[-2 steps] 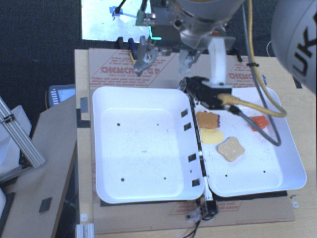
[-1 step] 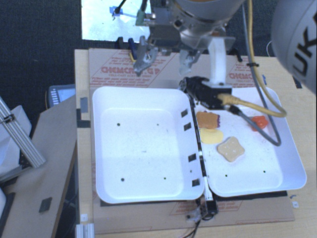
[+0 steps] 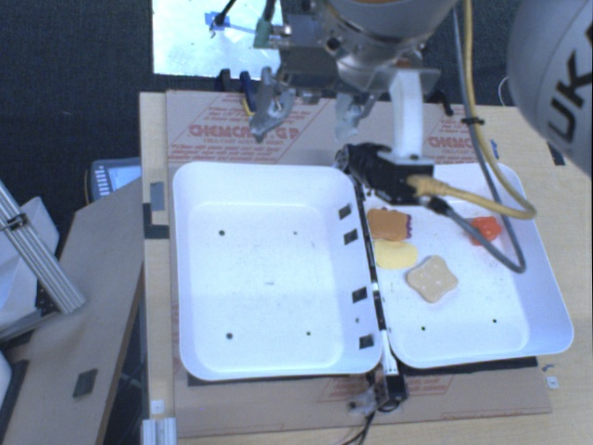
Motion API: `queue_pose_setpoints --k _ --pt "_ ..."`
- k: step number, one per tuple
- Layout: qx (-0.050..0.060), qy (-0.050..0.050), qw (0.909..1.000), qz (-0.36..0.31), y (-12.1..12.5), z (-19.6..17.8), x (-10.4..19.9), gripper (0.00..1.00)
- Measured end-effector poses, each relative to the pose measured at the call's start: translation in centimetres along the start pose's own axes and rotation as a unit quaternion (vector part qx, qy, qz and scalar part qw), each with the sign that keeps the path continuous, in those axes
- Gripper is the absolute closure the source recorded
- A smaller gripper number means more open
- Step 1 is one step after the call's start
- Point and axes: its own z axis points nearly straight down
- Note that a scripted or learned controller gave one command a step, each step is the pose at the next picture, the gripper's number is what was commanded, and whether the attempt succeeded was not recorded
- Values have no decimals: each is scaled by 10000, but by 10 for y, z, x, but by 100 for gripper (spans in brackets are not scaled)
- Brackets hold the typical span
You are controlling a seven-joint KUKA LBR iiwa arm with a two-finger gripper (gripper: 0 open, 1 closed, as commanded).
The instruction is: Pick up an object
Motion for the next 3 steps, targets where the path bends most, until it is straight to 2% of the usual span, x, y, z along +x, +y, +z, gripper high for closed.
queue_pose_setpoints --k 1,2,3 --pt "0 0 10000 0 0 0 0 0" --pt "-13 9 10000 -18 0 -12 0 100" --pt "-7 7 10000 -24 0 -11 0 0"
